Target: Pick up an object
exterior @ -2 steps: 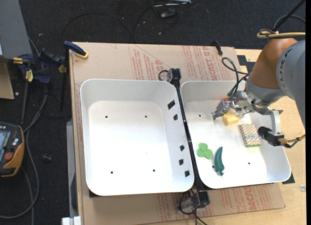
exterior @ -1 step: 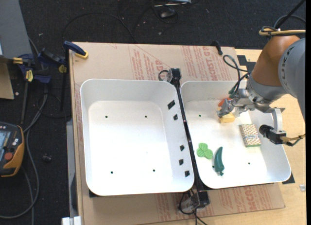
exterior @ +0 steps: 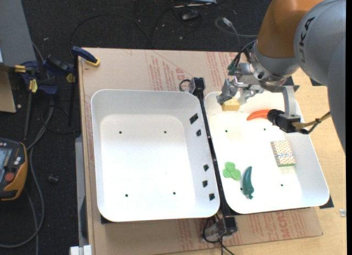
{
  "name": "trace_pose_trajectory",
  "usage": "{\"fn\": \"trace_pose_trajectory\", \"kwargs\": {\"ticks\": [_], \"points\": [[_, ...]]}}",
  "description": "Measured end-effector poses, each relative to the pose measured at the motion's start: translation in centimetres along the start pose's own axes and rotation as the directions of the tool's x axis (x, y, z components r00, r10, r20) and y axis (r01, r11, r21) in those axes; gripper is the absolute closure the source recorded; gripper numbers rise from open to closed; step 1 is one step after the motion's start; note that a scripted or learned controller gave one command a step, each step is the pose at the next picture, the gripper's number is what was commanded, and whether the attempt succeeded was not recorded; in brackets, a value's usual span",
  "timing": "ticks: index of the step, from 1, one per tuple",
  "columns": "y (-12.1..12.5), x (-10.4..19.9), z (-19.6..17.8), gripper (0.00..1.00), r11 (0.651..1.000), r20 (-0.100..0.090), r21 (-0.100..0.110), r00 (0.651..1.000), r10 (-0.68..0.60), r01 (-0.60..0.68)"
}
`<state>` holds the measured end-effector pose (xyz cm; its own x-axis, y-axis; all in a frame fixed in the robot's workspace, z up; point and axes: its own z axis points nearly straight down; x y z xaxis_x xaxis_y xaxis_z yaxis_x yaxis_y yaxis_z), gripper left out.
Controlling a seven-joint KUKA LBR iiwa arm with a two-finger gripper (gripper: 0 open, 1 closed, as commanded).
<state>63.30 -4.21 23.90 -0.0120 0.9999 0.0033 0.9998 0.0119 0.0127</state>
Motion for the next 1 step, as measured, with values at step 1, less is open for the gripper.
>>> {"fn": "trace_pose_trajectory", "kwargs": {"ticks": [1], "points": [[2.58, 10.05, 3.09, 1.0, 1.0, 0.001, 0.015, 1.0, 0.005, -0.005]]}}
